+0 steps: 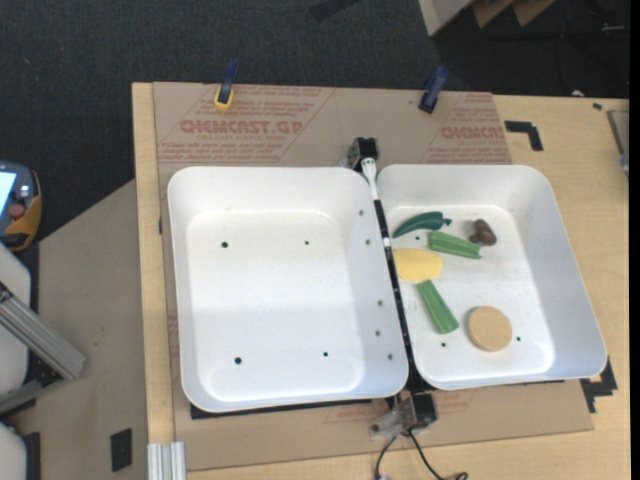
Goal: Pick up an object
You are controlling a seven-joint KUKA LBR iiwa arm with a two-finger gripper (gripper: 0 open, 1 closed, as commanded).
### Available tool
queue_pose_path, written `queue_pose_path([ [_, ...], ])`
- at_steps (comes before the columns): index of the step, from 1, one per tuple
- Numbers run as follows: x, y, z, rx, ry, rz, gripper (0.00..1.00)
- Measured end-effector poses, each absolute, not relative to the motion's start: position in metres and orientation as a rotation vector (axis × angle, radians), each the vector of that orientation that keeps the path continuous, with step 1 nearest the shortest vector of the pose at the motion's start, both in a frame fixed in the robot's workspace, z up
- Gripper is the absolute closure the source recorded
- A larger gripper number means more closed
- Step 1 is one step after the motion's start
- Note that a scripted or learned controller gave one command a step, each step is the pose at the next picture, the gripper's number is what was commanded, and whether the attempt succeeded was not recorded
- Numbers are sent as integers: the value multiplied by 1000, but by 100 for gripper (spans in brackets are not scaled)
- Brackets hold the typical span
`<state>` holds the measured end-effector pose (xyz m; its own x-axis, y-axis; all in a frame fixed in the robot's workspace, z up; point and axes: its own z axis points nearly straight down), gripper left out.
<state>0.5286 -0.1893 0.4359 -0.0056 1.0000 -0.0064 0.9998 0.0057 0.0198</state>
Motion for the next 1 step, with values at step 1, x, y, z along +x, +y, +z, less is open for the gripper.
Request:
queue_pose_path([
  [1, 481, -175, 297, 2232, 2228, -8, 100],
])
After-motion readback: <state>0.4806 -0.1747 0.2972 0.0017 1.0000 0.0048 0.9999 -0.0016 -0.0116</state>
